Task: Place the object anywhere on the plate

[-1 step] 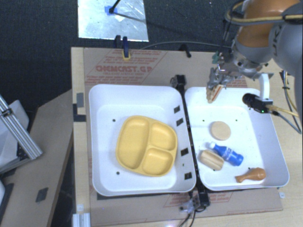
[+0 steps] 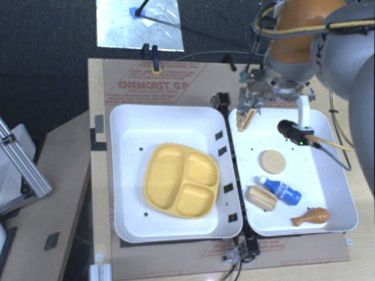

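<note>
Two white bins sit side by side; in the left bin lies the yellow plate (three compartments). My gripper hangs over the right bin at its top left corner, fingers clenched on a small brown object. Further right lie a hot dog, tan disc, blue bottle and drumstick.

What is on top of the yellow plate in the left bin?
Nothing lies on the yellow plate: its three compartments show bare. The white bin lies under it; the part of the bin floor beneath the plate is covered.
</note>
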Tool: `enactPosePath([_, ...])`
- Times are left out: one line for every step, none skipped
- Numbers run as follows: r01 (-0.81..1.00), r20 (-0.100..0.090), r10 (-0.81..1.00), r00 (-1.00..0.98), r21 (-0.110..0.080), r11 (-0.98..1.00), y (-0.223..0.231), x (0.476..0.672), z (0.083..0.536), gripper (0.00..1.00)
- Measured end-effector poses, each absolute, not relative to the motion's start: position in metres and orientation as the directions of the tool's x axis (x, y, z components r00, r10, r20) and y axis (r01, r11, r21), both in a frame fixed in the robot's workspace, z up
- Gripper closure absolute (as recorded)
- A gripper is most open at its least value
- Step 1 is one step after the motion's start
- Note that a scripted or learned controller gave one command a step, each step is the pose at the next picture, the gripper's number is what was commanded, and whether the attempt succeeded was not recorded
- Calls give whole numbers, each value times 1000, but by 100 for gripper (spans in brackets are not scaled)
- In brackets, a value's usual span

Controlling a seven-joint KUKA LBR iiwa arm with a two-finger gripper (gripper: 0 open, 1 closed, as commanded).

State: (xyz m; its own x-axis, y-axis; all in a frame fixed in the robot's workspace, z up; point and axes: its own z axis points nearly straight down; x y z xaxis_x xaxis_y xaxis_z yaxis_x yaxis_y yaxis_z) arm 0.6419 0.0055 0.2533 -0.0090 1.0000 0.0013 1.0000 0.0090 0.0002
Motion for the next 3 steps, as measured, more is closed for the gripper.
enactPosePath([1000,2,1000,-8,1,8,49,638,247,100])
enactPosePath([1000,2,1000,-10,2,10,107,636,245,100])
enactPosePath([1000,1,1000,-8,2,8,153,638,234,100])
